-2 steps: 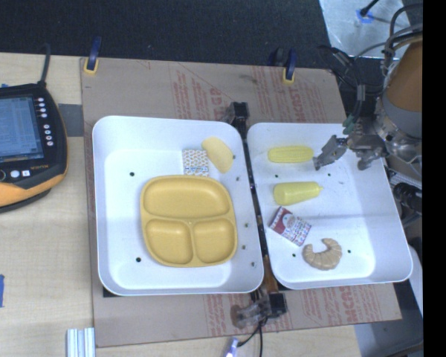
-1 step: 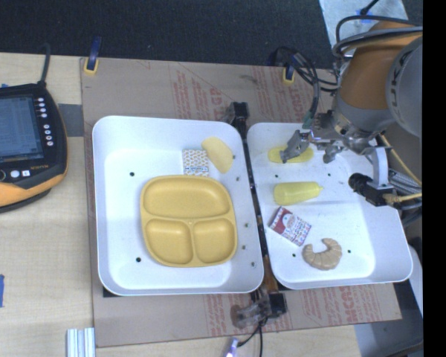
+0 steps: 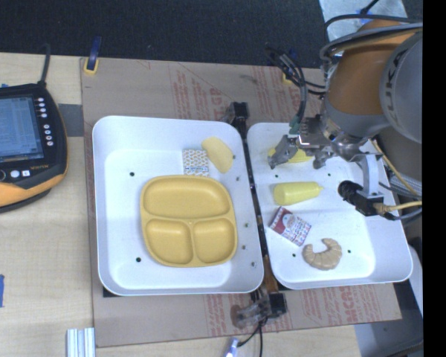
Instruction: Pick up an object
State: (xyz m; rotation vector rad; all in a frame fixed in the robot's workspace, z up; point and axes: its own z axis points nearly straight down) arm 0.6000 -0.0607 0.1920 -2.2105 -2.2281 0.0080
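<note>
The gripper [image 3: 301, 153] is hanging low over the far end of the right bin [image 3: 390, 266], with the grey arm [image 3: 379, 73] and its orange band reaching in above it. Its two dark fingers [image 3: 282, 153] are standing apart, spread wide, and nothing is sitting between them that I can make out. A small yellow object [image 3: 297, 155] is peeking out directly under the gripper, partly hidden by it, so I cannot tell whether the fingers are touching it. Just nearer than the gripper, a yellow cylinder-shaped piece [image 3: 296, 193] is lying on its side on the bin floor, apart from the fingers. Further from the gripper, a red and white packet [image 3: 291, 226] is lying flat, and beyond that a tan croissant-shaped toy [image 3: 323, 253] is resting near the bin's near edge. Across the divide from the gripper, the left bin [image 3: 115, 222] is holding a yellow divided plate [image 3: 187, 220], a small patterned packet [image 3: 195, 162] and a pale yellow block [image 3: 218, 154], the block being the closest of these to the gripper. Well away from the gripper, a handheld control pendant [image 3: 18, 151] is resting on the bench.
</note>
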